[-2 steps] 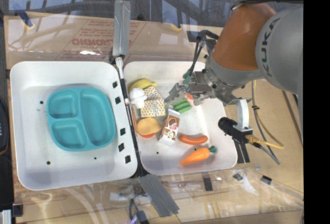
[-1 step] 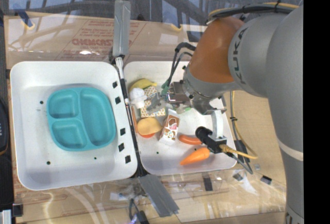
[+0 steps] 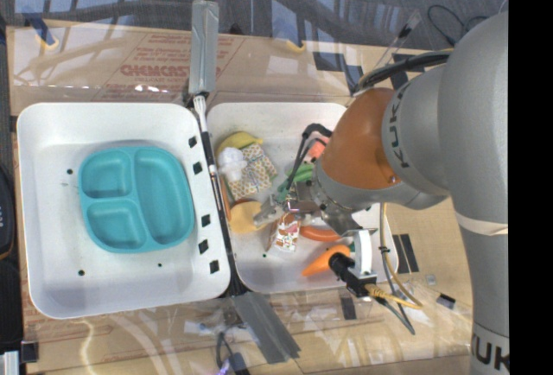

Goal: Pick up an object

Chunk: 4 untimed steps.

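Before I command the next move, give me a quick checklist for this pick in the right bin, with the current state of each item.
1. Gripper is over the right bin: ok, it sits low among the clutter.
2. Fingers open or shut: cannot tell, the wrist hides them.
3. An object is held: cannot tell, nothing is visibly between the fingers.
4. Targets within reach: ok, the small bottle and orange carrot lie right by the gripper.
5. Left bin undisturbed: ok, the teal divided tray lies flat, away from the arm.
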Each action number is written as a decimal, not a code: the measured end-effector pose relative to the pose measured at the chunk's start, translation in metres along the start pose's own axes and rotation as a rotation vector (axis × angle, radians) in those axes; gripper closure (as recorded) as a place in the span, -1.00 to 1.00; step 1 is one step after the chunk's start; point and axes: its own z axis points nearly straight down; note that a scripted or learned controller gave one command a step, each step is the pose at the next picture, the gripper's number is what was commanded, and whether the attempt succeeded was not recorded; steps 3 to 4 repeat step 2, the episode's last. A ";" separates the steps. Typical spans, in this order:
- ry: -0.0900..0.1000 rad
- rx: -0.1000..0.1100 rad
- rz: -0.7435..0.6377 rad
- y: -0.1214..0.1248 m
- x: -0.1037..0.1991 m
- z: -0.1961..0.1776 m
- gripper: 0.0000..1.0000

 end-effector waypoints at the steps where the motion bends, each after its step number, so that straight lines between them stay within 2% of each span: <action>1: 0.000 0.002 -0.006 0.000 0.001 -0.009 1.00; 2: 0.001 -0.003 0.087 0.065 0.013 -0.136 1.00; 4: 0.001 -0.003 0.087 0.065 0.013 -0.136 1.00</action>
